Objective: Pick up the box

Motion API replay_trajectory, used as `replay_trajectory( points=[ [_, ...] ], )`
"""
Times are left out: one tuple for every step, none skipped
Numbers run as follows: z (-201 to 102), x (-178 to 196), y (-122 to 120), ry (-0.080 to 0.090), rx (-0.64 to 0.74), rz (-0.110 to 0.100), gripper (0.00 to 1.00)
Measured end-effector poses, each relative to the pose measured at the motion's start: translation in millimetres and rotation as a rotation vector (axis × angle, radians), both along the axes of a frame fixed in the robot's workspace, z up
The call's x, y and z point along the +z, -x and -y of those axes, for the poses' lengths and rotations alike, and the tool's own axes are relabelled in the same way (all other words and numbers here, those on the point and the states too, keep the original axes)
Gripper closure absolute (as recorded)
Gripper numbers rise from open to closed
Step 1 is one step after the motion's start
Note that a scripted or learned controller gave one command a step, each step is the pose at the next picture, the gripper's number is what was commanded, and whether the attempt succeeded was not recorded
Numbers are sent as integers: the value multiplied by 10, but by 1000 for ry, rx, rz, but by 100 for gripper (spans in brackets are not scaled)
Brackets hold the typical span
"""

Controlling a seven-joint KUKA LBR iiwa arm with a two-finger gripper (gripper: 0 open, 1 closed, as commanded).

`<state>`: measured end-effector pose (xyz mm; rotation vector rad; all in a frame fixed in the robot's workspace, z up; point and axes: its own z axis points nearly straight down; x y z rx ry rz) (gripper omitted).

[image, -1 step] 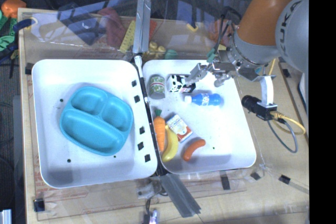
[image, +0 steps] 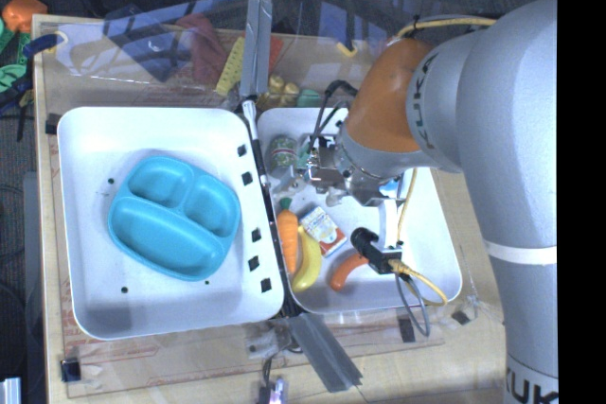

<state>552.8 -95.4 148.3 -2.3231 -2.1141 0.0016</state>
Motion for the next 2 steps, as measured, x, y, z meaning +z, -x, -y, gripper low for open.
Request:
replay_trajectory(
  points=[
    [526, 246, -404, 0, -138, -1, 0],
    [497, -371, 76, -1, 32, -2, 0]
  ],
)
